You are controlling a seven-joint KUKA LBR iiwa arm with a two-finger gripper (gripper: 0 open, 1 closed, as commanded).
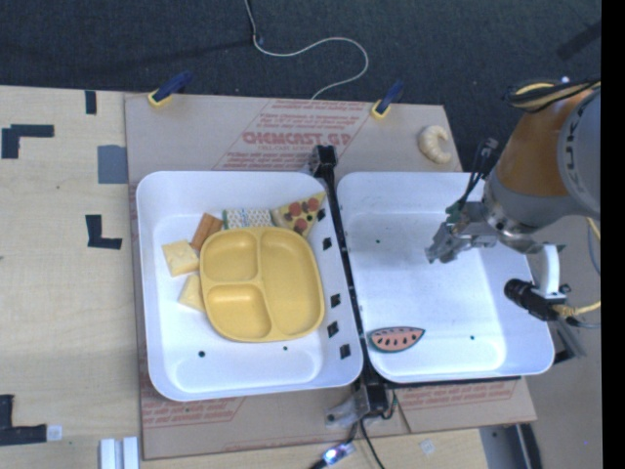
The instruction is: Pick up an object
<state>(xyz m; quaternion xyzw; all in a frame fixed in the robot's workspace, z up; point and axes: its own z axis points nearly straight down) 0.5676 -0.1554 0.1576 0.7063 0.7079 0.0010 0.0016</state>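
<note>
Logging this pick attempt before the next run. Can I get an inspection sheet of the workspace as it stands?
Surface: two white bins side by side, left bin and right bin, on cardboard.
Job's things: watermelon slice at the right bin's near edge; yellow plate in the left bin, with crackers and a pizza slice beside it.
Clutter: pale lump on the cardboard.
Gripper: over the right bin, apart from the slice.
Cables: white wire above.
Surroundings: dark carpet.
</note>
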